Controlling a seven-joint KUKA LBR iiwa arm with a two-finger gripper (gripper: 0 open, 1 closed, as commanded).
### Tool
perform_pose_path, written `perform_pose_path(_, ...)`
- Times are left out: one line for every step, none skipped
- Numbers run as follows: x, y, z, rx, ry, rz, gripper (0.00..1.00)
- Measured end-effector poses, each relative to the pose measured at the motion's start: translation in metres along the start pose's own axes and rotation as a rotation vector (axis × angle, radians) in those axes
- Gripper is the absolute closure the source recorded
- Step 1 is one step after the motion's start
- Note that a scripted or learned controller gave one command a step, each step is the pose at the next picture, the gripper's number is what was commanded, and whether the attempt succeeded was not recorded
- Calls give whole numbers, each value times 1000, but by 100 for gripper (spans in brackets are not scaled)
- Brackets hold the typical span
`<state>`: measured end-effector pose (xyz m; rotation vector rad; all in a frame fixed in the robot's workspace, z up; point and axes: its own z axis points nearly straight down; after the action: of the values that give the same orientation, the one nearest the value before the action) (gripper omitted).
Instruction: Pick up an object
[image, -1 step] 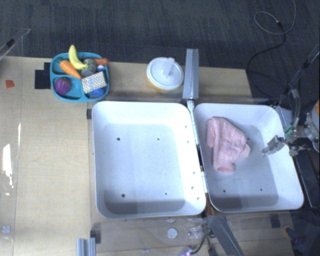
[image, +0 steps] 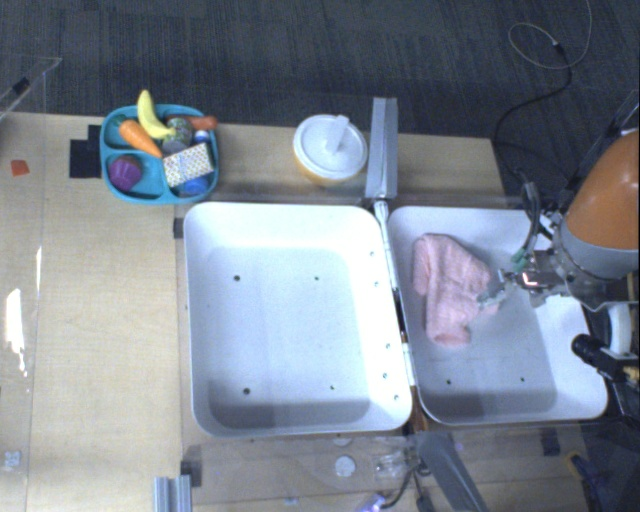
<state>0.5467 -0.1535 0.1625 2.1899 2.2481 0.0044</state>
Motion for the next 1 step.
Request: perform_pose_path(-4,50,71,-11,-3,-221,0)
